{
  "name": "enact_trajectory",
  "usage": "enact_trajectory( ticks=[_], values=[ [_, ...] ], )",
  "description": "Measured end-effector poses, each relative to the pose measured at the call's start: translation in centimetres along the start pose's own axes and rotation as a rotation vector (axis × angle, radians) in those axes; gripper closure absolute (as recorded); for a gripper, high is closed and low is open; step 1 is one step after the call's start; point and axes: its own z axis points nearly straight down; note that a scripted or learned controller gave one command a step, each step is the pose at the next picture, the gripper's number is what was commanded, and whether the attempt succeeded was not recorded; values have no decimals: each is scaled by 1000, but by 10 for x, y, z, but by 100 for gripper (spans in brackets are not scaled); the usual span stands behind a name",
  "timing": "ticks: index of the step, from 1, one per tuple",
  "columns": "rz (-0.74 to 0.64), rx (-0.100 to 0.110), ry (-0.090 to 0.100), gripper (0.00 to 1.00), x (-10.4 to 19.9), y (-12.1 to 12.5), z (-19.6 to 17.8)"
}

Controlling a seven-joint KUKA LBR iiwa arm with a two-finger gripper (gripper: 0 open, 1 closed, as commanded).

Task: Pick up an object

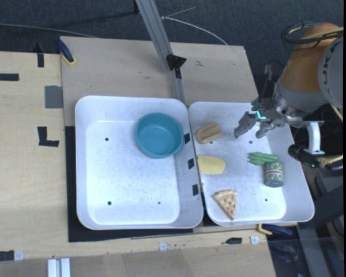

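Note:
My gripper (pixel 251 130) hangs over the upper part of the right bin (pixel 294 212), its two dark fingers spread open with nothing between them. Left of it lies a tan bread roll (pixel 208 133). Below that rests a yellow lemon-like piece (pixel 211 165). A pizza slice (pixel 225 202) lies near the bin's front. A green bean pod (pixel 262 157) and a small grey-green can (pixel 273 173) sit below and right of the gripper.
The left bin (pixel 98 201) holds a blue bowl (pixel 158 134) near its upper right corner. A grey metal pole (pixel 158 33) slants down to the seam between the bins. The arm's orange band (pixel 311 51) is at the right.

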Motion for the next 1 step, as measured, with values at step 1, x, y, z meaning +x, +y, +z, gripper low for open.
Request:
enact_trajectory(
  ticks=[1],
  values=[
    [0,-3,0,0,0,1,-1]
  ],
)
